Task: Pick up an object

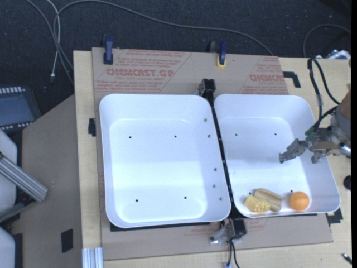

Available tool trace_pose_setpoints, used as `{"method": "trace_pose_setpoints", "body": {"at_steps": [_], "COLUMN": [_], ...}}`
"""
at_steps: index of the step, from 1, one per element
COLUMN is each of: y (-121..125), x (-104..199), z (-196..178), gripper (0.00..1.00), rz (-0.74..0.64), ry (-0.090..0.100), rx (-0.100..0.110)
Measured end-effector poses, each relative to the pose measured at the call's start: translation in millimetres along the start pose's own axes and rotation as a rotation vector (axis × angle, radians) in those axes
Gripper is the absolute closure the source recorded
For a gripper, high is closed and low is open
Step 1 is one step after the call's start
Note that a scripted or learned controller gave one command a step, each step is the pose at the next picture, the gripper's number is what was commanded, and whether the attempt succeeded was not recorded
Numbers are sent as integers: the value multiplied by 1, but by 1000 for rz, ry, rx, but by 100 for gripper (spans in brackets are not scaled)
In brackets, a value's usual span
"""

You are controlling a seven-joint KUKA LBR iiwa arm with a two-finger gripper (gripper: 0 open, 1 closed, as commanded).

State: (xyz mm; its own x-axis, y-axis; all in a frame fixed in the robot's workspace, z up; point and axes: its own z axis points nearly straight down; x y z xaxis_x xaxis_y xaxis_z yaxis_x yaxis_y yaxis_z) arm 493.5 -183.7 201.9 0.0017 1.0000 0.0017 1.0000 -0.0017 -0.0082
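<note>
In the right bin [268, 113], toward 3 o'clock, the gripper [304, 151] hovers released, fingers spread, nothing between them. Orange ball [299, 201], yellow corn piece [256, 205] and tan roll [269, 195] lie at 6 o'clock. Nothing lifted yet; descent and grasp remain.

A grey metal gripper [303, 151] with two slim dark fingers is seen below a pale wrist block, and black cables [316, 88] are looped above it.
</note>
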Motion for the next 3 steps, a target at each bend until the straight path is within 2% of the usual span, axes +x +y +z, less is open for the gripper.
{"method": "trace_pose_setpoints", "body": {"at_steps": [1,2,3], "y": [2,9,1], "x": [0,-6,0], "z": [-4,46,98], "gripper": [0,0,0], "rz": [-2,-2,-2], "ry": [-2,-1,0], "rx": [-9,-5,-4]}}
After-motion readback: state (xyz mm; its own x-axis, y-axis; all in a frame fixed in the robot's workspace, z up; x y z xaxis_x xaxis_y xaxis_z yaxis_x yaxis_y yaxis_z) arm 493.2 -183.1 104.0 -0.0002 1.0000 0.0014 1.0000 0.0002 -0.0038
